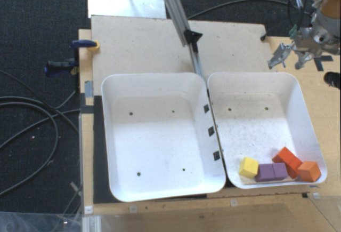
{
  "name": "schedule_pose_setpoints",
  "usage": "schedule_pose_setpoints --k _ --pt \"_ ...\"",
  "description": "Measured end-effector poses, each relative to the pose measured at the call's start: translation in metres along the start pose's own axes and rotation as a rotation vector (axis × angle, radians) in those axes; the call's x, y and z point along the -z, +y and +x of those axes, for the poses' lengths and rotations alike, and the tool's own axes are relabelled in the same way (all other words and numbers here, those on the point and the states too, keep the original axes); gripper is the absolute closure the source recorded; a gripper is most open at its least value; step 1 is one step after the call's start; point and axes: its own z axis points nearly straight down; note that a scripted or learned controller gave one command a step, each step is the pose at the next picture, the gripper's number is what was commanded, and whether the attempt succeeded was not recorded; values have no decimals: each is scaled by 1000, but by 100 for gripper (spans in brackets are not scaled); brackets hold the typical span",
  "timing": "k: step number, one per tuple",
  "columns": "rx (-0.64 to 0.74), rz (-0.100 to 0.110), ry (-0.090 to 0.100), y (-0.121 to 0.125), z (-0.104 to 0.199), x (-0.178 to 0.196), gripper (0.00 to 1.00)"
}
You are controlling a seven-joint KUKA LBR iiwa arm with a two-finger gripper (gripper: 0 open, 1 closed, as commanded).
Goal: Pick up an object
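Dark carpet surrounds the wooden bench (160, 44), with black cables (32, 119) looping over it beyond the bench's left side. My gripper (290, 58) hangs above the bench just past the far right corner of the right bin (303, 103), and I take that bin as my landmark. My two fingers (278, 57) are spread apart with nothing between them, and they touch none of the blocks. My grey wrist and its orange band rise away from the gripper toward the upper right.

All the blocks lie inside the right bin, bunched against its near wall and well apart from my gripper. An orange cube (309, 170) sits in the near right corner, with an orange-red block (287, 159) touching it on its left. A purple block (272, 172) lies just in front of the orange-red one, and a yellow cube (249, 167) rests beside the purple block's left end.

Left of the right bin, touching it along one side, sits the left bin (112, 119). A slanted metal pole (173, 1) runs from the seam between the bins toward the far edge. Further left, a blue clamp (72, 65) grips the bench edge.
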Motion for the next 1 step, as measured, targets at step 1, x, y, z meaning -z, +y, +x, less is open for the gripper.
schedule_pose_setpoints --k 1 --pt "-5 8 4 -80 16 -143 0"
